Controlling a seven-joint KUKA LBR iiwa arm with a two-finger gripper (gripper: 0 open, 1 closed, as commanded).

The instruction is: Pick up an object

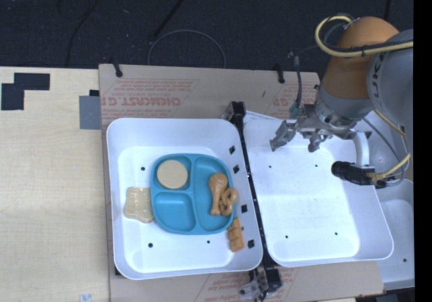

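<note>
Two white bins side by side on the bench: left bin (pixel 128 253) holding a blue divided tray (pixel 177 216) with a round cracker-looking disc (pixel 171 173) in its top-left compartment and a tan pretzel-ish piece (pixel 221 194) in the right compartment. Also a pale toast-like slab (pixel 139 204) touching the tray's left edge, and a small brown chunk (pixel 235 234) just past the tray's lower right corner. Gripper (pixel 299 140) hanging over the top-left part of the right bin (pixel 317 226), fingers spread open, gripping nothing.
</note>
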